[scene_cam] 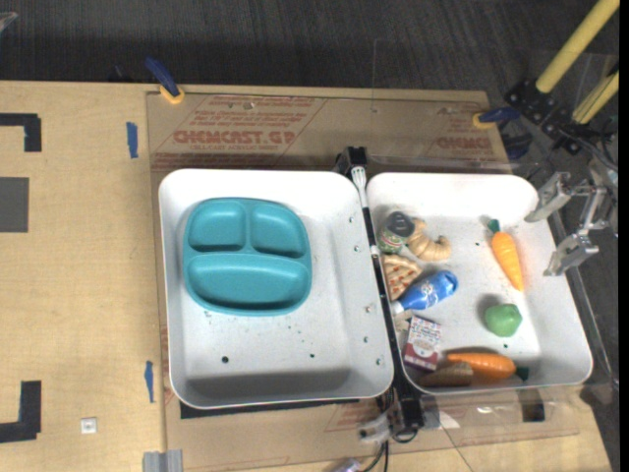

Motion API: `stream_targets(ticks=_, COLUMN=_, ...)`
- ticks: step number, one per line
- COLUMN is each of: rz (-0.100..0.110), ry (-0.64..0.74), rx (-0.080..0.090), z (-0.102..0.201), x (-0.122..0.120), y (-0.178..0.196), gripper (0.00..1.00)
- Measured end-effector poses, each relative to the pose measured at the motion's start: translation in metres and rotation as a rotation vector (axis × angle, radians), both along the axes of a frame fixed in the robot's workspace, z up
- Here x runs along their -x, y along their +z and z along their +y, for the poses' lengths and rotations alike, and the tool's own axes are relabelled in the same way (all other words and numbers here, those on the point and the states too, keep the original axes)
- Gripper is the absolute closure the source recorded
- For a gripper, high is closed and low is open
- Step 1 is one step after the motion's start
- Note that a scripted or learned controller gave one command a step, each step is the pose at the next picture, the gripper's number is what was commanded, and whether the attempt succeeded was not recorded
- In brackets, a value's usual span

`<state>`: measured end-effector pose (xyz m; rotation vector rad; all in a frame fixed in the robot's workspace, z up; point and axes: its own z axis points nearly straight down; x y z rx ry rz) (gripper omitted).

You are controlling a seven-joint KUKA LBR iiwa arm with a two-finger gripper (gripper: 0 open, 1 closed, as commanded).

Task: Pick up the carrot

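An orange carrot (507, 258) with a small green top lies in the right bin (462, 187), near its right wall and pointing toward the near side. A second, longer orange carrot (479, 364) lies flat along that bin's near wall. My gripper (561, 228) hovers at the bin's right rim, just right of the upper carrot. It is open, with its two metal fingers (546, 203) spread apart and nothing between them.
The right bin also holds a green round fruit (502, 319), a blue packet (431, 289), a red-and-white carton (424, 340), a pretzel-like snack (397, 273) and a small jar (397, 227). A teal divided plate (247, 256) sits in the left bin (265, 362).
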<state>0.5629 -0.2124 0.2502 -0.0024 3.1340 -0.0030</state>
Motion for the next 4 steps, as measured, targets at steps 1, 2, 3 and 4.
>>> stream_targets(ticks=1, rz=0.006, ry=0.267, rx=-0.003, z=-0.01, x=-0.009, y=-0.123, gripper=0.0)
stream_targets(ticks=2, rz=-0.004, ry=0.282, rx=0.004, z=-0.011, x=-0.032, y=-0.161, gripper=0.0)
stream_targets(ticks=3, rz=-0.017, ry=0.284, rx=0.008, z=-0.01, x=-0.036, y=-0.146, gripper=1.0)
stream_targets(ticks=4, rz=-0.016, ry=0.284, rx=0.007, z=-0.01, x=-0.036, y=-0.147, gripper=0.0)
